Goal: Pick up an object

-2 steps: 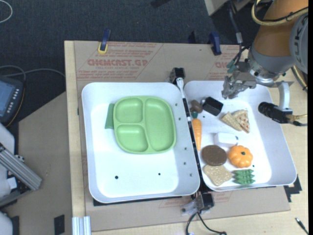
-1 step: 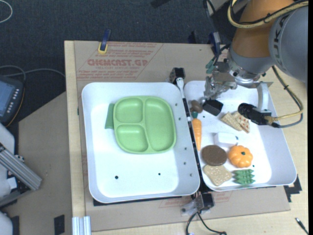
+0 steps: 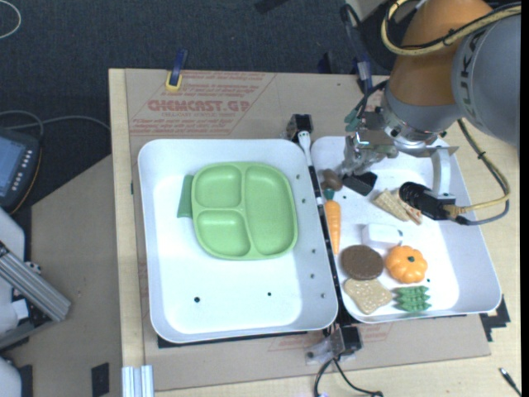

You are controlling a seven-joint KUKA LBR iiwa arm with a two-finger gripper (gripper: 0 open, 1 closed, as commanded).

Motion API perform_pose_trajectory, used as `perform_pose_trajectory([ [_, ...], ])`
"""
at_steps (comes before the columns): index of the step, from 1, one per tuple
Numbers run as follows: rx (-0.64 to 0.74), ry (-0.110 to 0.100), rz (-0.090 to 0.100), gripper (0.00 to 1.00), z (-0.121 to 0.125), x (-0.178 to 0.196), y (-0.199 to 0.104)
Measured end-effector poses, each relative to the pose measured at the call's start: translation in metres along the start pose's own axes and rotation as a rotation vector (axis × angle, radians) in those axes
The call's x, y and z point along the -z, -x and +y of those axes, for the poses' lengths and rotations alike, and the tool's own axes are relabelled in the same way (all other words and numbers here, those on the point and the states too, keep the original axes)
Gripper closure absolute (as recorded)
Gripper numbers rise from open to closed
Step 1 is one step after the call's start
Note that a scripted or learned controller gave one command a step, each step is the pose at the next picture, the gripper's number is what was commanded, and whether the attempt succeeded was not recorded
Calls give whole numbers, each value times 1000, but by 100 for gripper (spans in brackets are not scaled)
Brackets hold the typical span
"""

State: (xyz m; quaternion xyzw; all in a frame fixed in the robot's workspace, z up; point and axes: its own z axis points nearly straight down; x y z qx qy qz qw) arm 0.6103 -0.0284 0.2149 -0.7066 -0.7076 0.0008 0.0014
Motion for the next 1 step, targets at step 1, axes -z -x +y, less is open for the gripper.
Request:
perform_pose_trajectory([
  [1, -2, 5, -1, 100, 2, 9, 11],
])
